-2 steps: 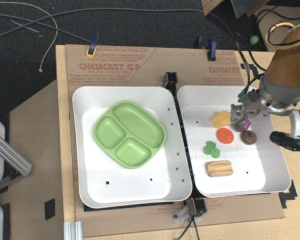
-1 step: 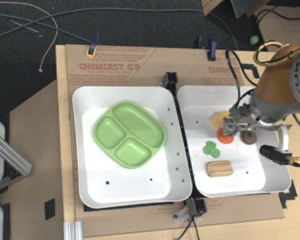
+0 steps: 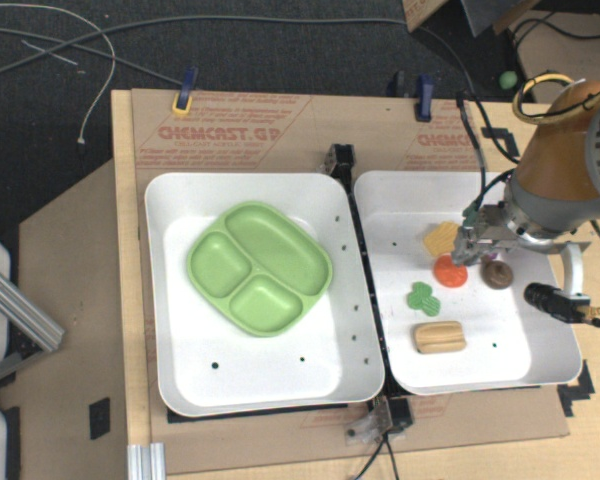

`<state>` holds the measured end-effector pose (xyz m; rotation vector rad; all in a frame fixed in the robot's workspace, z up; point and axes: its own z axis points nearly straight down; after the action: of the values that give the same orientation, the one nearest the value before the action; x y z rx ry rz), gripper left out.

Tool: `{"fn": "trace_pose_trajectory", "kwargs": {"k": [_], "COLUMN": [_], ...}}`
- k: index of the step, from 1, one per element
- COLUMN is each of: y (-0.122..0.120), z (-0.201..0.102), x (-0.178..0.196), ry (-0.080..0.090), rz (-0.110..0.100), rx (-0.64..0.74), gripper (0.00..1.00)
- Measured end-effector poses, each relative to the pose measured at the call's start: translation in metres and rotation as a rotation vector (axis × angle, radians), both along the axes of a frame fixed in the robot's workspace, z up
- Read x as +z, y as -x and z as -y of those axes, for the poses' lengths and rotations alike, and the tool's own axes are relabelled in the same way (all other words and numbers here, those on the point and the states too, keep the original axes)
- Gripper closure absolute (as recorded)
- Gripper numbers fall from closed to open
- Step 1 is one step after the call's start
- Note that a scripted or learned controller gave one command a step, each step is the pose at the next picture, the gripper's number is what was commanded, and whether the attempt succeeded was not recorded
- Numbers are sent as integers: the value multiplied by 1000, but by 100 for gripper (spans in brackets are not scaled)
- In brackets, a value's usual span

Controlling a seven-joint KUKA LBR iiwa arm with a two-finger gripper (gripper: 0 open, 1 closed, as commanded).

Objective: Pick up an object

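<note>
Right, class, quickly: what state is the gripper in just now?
Gripper: low in the right bin, just above the orange-red toy; open or shut cannot be told.

Both bins, the left bin [image 3: 180, 268] and the right bin [image 3: 400, 203], are smooth white plastic with a slight sheen. The divided plate [image 3: 260, 268] is matt light-green plastic. The bench [image 3: 280, 128] is covered with brown cardboard carrying red print. The block [image 3: 440, 338] looks like pale wood. The arm's orange band [image 3: 560, 158] is glossy.
</note>
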<state>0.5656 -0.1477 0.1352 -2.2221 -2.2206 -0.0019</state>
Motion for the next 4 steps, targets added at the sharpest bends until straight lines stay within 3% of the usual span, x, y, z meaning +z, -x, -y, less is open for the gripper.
{"fn": "trace_pose_trajectory", "kwargs": {"k": [2, 3, 4], "y": [-9, -10, -20], "z": [-5, -5, -52], "x": [125, 164, 159], "ry": [3, 2, -1], "rz": [7, 6, -1], "rx": [2, 2, 6], "gripper": [100, 100, 100]}}
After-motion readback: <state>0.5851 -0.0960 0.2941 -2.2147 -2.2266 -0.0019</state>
